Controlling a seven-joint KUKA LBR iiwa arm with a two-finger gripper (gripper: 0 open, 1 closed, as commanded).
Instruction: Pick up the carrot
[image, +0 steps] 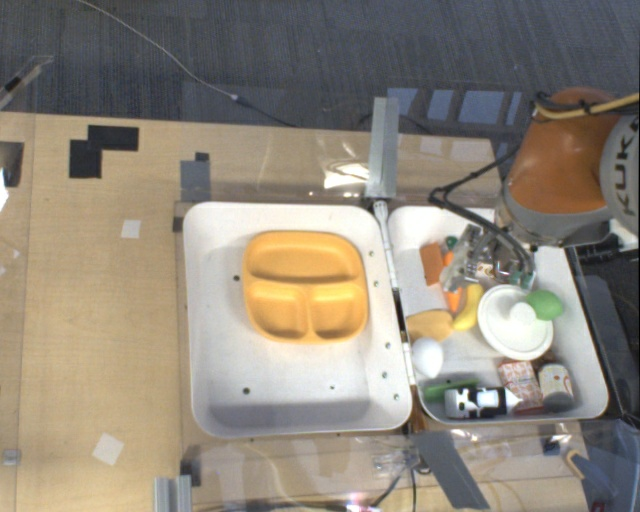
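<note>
- Carrot (434, 264) lies in the right bin (590, 400), near its left wall and toward the far end; it shows as an orange block, with a smaller orange bit lower down beside the gripper that may be part of it or a separate thing, too blurred to say.
- Gripper (470, 272) hangs low over the bin just right of the carrot, close enough that they may be touching; whether it is apart, together, or clamped on anything cannot be told from this slanted view.
- Likely handling: a toy or plastic carrot, so light and stiff, with a smooth skin that could slip between narrow pads; nothing about it looks fragile.
- Best hold, as a judgement: across its narrow width near the middle, jaws spanning the short axis, since the ends probably taper and would squirt out.
- Crowding is the risk: a yellow banana-like piece (463, 318) and a white bowl (515, 322) sit just near of it, with an egg (428, 355) farther toward the front.
- Left bin (215, 400) holds a yellow divided tray (305, 285), well apart from the work.
</note>
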